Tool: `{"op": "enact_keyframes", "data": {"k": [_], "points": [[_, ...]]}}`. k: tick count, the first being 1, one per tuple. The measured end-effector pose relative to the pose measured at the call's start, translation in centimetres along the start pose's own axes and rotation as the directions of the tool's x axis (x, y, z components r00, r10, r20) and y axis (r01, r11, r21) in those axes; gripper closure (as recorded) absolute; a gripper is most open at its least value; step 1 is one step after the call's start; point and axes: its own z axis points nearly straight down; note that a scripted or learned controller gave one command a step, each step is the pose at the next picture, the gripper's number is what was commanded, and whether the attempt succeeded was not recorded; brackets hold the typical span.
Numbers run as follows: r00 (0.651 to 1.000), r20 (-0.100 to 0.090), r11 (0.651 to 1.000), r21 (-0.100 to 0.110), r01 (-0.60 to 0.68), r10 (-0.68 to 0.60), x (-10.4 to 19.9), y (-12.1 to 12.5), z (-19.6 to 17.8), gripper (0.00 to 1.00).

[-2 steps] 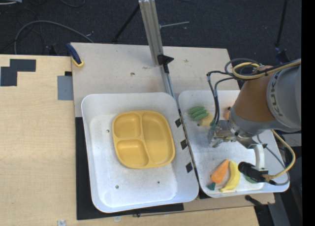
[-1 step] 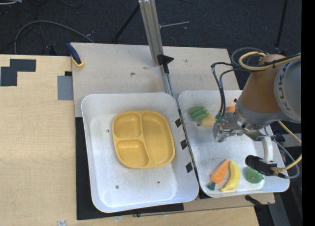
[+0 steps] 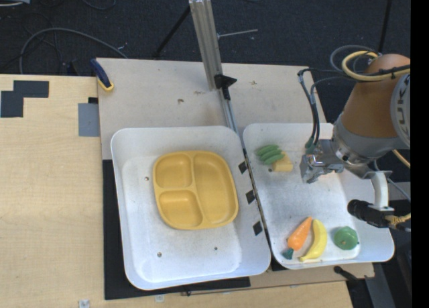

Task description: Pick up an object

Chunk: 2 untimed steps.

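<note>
Evidently the claw [image 3: 314,170] hovers, grip state unreadable; the green-and-yellow toy [image 3: 275,157] lies just to its left, so centre over it before descending.

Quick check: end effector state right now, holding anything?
End effector: open or closed cannot be told; nothing visibly held, above the right bin.

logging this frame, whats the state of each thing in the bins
yellow three-compartment plastic tray: flat in left bin, nothing in it
green ridged toy: right bin, touching pale yellow block
orange toy carrot: lying against yellow toy banana
green round toy: lying alone
gripper: over right bin, holding nothing
</note>
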Motion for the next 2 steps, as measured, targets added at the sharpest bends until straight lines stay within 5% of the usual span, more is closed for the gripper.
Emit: {"op": "enact_keyframes", "data": {"k": [2], "points": [[1.0, -0.002, 1.0, 0.005, 0.005, -0.005, 11.3, 0.7, -0.4, 1.0]]}}
